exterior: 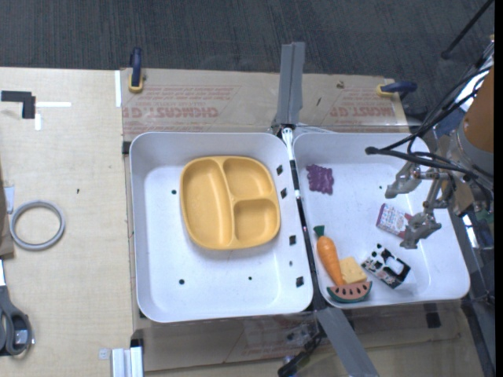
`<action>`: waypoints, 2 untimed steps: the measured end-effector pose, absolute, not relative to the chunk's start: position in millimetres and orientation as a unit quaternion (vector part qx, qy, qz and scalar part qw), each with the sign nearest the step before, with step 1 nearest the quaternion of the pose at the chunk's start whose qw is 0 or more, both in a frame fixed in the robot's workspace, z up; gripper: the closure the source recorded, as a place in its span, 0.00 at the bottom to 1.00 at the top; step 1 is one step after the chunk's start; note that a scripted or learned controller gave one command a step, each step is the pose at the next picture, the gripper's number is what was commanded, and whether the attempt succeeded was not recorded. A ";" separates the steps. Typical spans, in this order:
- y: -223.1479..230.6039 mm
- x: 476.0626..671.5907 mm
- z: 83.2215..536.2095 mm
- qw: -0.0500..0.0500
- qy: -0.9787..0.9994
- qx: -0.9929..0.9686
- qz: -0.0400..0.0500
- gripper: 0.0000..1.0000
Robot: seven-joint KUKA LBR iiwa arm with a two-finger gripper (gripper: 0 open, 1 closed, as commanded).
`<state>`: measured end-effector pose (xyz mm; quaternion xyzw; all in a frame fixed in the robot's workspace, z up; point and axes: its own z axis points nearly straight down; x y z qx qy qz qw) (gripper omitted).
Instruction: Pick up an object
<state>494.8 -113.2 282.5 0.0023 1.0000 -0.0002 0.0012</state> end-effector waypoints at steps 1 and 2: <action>-68.8 485.0 224.0 0.001 1.000 0.018 0.000 0.00; -94.1 478.7 114.4 0.002 0.999 0.052 0.000 0.00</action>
